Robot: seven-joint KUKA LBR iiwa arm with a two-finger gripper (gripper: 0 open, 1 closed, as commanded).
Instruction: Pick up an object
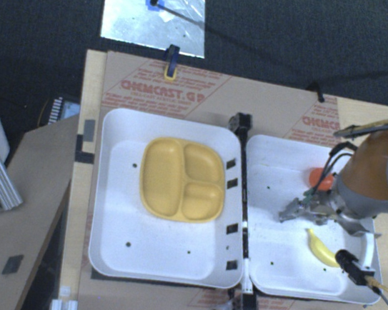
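In the right bin [263, 273] a yellow banana [321, 249] lies near the front right. An orange-red round object [320, 178] rests toward the back right, partly covered by the arm. My gripper [292, 211] is low over the bin's middle, left of the banana and in front of the orange-red object. No object shows in the gripper. The grey arm with its orange band [380, 168] comes in from the right and hides the bin's right side.
The left bin [104, 246] carries a yellow divided plate [182, 179]. A black divider strip [240, 194] runs between the bins. Cables and a dark clip [352, 267] hang by the banana's right end. Cardboard [189, 92] lies under both bins.
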